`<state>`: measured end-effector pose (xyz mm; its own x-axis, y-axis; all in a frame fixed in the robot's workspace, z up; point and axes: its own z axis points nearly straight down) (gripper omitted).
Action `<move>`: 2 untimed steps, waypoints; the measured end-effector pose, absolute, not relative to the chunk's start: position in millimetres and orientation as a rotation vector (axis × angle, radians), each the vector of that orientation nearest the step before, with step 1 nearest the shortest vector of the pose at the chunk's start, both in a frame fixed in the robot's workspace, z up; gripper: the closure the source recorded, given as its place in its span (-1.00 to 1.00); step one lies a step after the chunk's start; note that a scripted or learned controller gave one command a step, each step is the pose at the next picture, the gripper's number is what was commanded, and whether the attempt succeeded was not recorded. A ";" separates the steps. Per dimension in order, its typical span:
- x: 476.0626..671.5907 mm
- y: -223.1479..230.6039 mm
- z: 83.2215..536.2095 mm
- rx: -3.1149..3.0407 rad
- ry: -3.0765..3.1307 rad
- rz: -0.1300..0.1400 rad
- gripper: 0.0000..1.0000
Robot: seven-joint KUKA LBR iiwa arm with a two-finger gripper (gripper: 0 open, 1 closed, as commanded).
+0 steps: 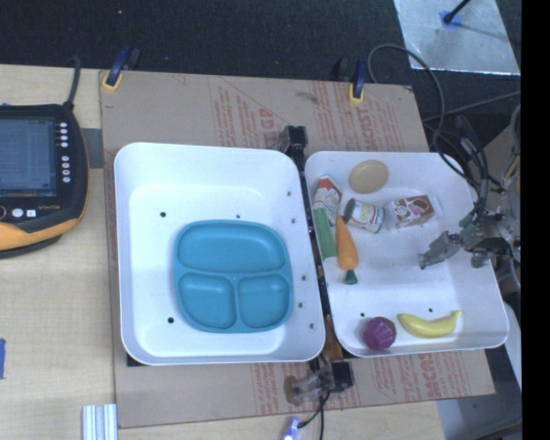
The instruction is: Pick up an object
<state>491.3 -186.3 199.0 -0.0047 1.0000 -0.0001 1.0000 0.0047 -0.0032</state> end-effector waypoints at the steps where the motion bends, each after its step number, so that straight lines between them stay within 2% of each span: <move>1: 526.6 -97.0 102.1 -2.210 -2.227 0.006 -1.00; 2: 615.1 -99.4 91.9 -2.215 -2.223 0.001 -1.00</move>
<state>615.1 -99.4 91.9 -0.0033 1.0000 0.0020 1.0000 0.0033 -0.0027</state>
